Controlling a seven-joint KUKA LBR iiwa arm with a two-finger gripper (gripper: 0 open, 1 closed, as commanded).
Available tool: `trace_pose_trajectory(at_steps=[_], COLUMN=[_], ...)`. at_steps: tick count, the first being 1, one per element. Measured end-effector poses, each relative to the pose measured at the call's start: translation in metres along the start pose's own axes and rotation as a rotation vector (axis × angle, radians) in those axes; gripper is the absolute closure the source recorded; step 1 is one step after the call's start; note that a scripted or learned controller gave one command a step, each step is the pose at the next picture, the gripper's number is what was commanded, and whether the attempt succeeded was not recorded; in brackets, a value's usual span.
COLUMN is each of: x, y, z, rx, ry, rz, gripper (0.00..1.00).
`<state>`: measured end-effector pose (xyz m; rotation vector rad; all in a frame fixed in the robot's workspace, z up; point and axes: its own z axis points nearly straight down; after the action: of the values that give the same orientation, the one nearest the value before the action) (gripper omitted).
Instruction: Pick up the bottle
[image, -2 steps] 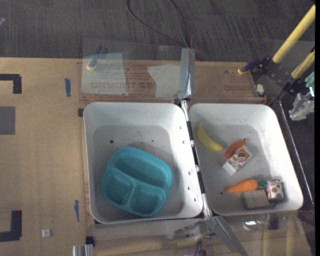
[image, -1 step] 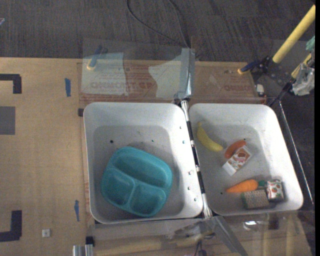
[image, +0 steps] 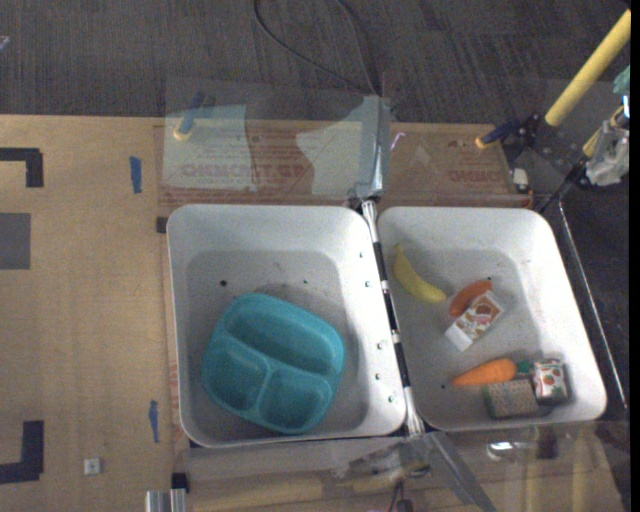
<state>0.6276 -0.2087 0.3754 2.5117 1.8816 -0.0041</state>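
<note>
The most bottle-like thing is a small white container with a red label (image: 475, 320). It lies on its side in the middle of the right bin (image: 565, 262), tilted, its white end pointing to the lower left. An orange piece (image: 470, 296) touches its upper edge. Nothing is holding it.
In the right bin there are also a yellow banana (image: 415, 280) at the upper left, a carrot (image: 485, 373), a green-grey sponge (image: 510, 400) and a small red-and-white box (image: 549, 380) at the lower right. The left bin (image: 200, 250) holds a teal divided plate (image: 272, 362). A yellow pole (image: 590, 70) slants at the top right.
</note>
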Motion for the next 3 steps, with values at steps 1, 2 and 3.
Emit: trace_pose_trajectory(at_steps=[1, 2, 3], x=[0.004, 0.007, 0.009], y=[0.000, 0.001, 0.001], z=[-0.010, -0.020, -0.030], rx=[0.000, -0.001, -0.003], ry=[-0.002, -0.004, -0.006], rz=[-0.007, -0.012, -0.016], gripper=[1.00, 1.00, 1.00])
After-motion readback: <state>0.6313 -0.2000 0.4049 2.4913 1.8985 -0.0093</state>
